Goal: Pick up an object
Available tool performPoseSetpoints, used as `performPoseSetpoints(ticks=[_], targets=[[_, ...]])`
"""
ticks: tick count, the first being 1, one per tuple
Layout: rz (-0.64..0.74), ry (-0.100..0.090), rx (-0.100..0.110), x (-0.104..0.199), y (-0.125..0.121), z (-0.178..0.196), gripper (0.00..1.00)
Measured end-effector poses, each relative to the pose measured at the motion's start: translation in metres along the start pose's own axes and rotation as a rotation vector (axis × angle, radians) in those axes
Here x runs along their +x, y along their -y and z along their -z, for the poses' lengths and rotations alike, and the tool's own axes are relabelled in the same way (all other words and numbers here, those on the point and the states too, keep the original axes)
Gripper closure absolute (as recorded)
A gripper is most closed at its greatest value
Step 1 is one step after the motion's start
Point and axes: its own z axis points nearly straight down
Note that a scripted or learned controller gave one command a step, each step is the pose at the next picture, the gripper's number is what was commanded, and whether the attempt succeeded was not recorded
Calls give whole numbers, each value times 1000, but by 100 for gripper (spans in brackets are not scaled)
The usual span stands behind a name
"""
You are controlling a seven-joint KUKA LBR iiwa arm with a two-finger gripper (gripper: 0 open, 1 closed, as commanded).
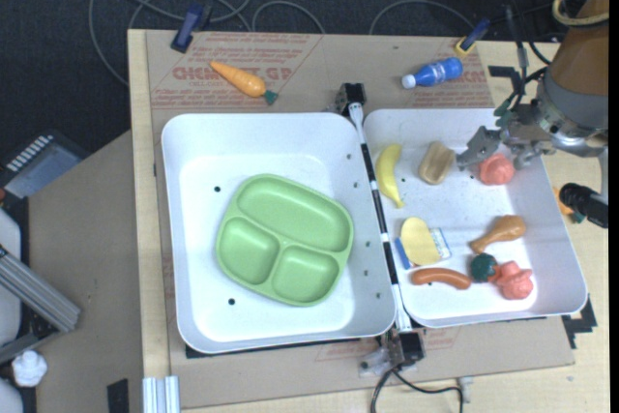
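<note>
My gripper [503,156] hangs over the upper right part of the right bin [464,309], open. Its two grey fingers [478,148] stand apart, one on each side of a pink toy food piece [497,172] that lies on the bin floor just below them. Also in this bin are a yellow banana [389,173], a tan bread roll [435,162], a drumstick [500,231], a yellow wedge [419,241], a sausage [440,279], a green-topped piece [483,265] and a second pink piece [515,280].
The left bin [184,160] holds a green divided plate [282,239]. On the bench behind the bins lie a carrot [240,78] and a blue bottle [433,73]. Clamps sit between the bins at the back [351,98] and front [404,344].
</note>
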Motion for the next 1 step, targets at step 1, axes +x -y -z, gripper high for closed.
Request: performPoseSetpoints(ticks=[1], targets=[[-2, -1, 3, -60, 22, -92, 0]])
